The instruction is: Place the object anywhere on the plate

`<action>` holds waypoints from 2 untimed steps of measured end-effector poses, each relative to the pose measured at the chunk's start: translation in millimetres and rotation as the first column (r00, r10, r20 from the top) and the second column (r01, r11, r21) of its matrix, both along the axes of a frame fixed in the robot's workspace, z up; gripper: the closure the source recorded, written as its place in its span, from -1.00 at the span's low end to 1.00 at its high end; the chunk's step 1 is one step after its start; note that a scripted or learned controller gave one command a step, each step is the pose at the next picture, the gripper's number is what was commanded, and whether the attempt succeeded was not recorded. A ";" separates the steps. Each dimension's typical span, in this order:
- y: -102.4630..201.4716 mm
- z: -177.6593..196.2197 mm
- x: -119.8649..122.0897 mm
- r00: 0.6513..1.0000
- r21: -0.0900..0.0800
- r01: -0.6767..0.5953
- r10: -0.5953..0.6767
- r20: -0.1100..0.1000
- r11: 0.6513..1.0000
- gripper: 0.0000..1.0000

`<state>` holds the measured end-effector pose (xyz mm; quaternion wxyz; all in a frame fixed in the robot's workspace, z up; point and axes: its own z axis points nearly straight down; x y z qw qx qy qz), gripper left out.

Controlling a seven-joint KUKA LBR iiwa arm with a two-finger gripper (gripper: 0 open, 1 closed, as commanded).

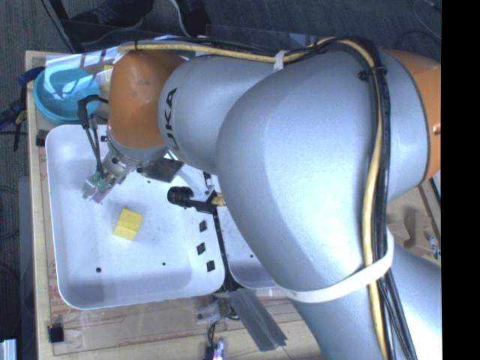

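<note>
Your claw (99, 186) hovers over the left bin (64, 156), up-left of the yellow block (128, 223) lying apart on the bin floor; its opening cannot be told. The blue plate (52, 92) sits beyond the bin. Risk: descending here, you close beside the block.

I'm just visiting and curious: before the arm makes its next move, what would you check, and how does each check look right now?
1. Yellow block in view in the left bin: ok.
2. Block lying free, apart from the gripper: ok.
3. Gripper over the left bin, up-left of the block: ok.
4. Gripper fingers open or shut: cannot tell.
5. Blue plate visible at top left, partly hidden by the arm: ok.
6. Block on plate: not ok.
</note>
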<state>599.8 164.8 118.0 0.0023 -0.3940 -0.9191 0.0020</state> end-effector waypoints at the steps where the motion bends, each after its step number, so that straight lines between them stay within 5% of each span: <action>1: 50.5 75.1 -30.0 0.998 0.001 -0.064 0.064 0.005 0.998 1.00; 2: 18.3 100.8 15.5 0.987 0.001 -0.162 0.162 0.006 0.987 1.00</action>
